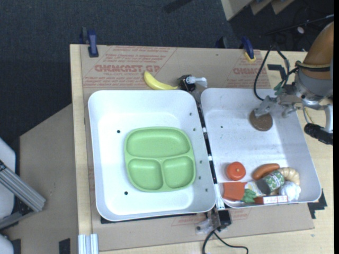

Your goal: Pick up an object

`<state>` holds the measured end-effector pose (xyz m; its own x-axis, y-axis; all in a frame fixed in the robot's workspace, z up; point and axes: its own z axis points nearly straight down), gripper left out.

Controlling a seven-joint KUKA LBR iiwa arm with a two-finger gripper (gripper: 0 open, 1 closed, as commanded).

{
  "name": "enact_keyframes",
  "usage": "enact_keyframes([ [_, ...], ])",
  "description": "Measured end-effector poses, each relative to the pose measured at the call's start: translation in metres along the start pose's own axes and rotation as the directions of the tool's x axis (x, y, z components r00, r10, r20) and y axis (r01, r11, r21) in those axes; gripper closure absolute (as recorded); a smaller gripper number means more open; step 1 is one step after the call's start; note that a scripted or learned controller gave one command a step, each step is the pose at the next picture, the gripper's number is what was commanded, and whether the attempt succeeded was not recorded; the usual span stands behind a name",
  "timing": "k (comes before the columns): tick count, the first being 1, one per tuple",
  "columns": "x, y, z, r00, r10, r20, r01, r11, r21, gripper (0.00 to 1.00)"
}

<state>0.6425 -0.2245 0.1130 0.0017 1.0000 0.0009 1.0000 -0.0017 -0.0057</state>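
The gripper (263,111) hangs over a brown round object (260,121) at the right bin's (233,142) far end; its grip cannot be told. Toy foods (265,183) crowd the near corner. A green tray (159,159) fills the left bin (106,142). A banana (158,82) lies on board printed "CHEMCAST".

green tray (159,157) | white bins (100,142) | yellow banana (157,82) | brown disc (260,121) | orange-red tomato (235,170)

Bright even overhead light, soft shadows, slightly soft focus
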Motion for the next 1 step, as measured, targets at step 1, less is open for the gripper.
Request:
enact_keyframes([
  [1, 0.0256, -0.0065, 0.0297, 1.0, -0.004, -0.001, 0.004, 1.0, -0.002, 0.0],
])
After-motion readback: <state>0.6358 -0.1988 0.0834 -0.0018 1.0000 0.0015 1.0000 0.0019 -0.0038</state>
